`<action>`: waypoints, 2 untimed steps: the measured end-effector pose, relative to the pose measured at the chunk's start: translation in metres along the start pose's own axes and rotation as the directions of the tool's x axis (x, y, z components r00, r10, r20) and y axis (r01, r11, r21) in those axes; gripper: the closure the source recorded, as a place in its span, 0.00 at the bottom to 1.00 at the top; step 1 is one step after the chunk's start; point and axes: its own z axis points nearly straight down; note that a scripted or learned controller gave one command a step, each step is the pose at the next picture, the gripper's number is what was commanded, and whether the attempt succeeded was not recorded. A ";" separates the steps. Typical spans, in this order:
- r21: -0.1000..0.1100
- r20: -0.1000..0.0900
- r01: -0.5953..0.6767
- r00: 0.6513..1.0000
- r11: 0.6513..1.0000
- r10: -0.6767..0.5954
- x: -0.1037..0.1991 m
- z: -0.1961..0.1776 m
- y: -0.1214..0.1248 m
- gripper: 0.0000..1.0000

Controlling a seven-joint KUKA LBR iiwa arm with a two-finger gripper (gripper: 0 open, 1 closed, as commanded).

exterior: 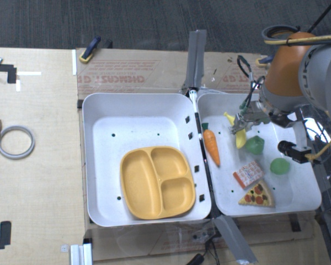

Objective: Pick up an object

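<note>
Two white bins are sitting side by side on the bench. The left bin (99, 148) is holding a yellow divided plate (157, 181), lying flat toward its front. The right bin (298, 200) is holding the small toys: an orange carrot (211, 147) lying near the bin's left wall, a yellow banana-like piece (238, 134) toward the back, a green block (255, 144) just beside it on the right, a green ball (280, 165) further right, a red-and-white packet (247, 173) near the middle, and a pizza slice (257, 195) at the front. The grey arm with the orange band (289, 65) is reaching in from the right, and the gripper (244, 120) is hanging low over the back of the right bin, right at the top of the yellow piece. Cannot tell how the jaws are standing; the tips are too small and cluttered against the toy, so no telling whether anything is being gripped. Outside the bins, a roll of tape (15, 142) is lying on the bench at far left, and a blue-and-yellow clamp (90, 48) is sitting behind the left bin.
</note>
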 end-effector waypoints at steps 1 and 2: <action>0.001 0.001 -0.233 0.973 0.973 0.233 0.032 -0.071 0.002 1.00; 0.001 0.003 -0.231 0.973 0.973 0.231 0.032 -0.080 0.003 1.00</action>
